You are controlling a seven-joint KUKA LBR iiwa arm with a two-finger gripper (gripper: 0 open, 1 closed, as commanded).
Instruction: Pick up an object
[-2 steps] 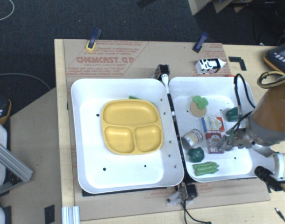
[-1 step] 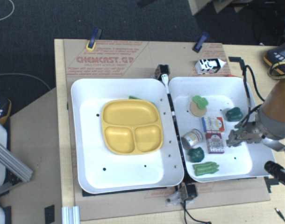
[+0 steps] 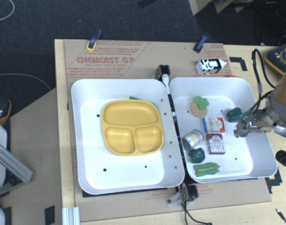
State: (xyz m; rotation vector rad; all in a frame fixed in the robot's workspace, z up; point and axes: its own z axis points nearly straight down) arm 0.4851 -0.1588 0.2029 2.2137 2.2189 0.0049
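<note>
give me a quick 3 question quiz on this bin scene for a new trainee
1. True or false: the yellow divided plate lies in the right bin.
2. Multiple choice: which item lies nearest the right bin's front edge? A) the small tin can B) the light green pepper-like toy C) the red and white carton
3. Fill in: the hand sits over the ____ bin, close to a dark green object.

Key: 1. False, it lies in the left bin. 2. B. 3. right.
</note>
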